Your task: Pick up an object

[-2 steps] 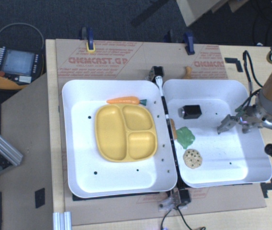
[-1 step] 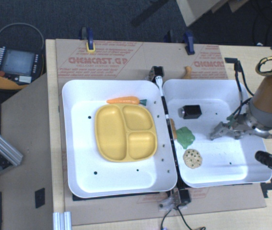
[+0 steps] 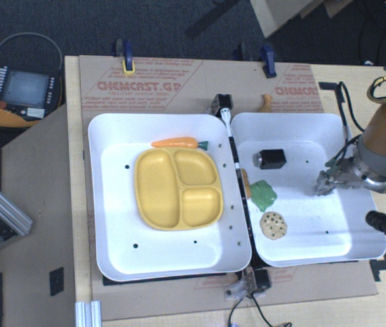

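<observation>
- Gripper [image 3: 325,182] sits low in the right bin [image 3: 301,247], near its right wall, arm entering from the right edge of the view; whether it is open or shut cannot be told (too small and blurred), and nothing is visibly held.
- Bare white floor lies left of and below the gripper; the nearest objects are well apart from it.
- Black block [image 3: 270,159] lies in the upper middle of the right bin, clear of the walls.
- Green piece [image 3: 263,194] lies near the bin's left wall, close to the divider between bins; a small brown strip beside it is partly hidden and not identifiable.
- Cookie [image 3: 273,225] lies just below the green piece (separate from it, or nearly touching).
- Left bin [image 3: 111,237]: yellow divided plate [image 3: 178,187] takes the centre, open floor around it on the left and bottom.
- Carrot [image 3: 175,142] lies just above the plate's top rim, near the bin's far wall.
- Arm body is cut off by the frame's right side.
</observation>
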Motion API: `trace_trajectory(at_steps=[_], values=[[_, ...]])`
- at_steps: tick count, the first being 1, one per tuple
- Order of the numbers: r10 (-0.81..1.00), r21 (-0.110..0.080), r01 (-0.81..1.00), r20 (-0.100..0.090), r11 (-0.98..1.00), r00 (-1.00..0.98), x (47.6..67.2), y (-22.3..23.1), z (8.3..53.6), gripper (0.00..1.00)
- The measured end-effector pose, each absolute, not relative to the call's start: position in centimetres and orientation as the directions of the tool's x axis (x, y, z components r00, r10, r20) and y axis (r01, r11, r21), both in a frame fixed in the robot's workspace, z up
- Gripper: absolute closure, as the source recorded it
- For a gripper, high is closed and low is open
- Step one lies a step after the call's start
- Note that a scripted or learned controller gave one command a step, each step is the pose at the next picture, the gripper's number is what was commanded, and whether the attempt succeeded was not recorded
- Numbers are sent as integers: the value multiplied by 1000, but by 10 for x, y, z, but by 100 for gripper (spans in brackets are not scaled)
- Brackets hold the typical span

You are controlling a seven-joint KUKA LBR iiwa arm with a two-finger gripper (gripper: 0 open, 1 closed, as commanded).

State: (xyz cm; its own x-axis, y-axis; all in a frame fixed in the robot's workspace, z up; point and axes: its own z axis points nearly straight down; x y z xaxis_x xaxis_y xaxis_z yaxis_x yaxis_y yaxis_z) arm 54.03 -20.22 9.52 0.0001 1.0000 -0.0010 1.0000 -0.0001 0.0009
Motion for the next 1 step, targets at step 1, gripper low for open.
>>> trace_trajectory(at_steps=[1], values=[[1000,6,1000,-4,-1,1,540,-209,140,100]])
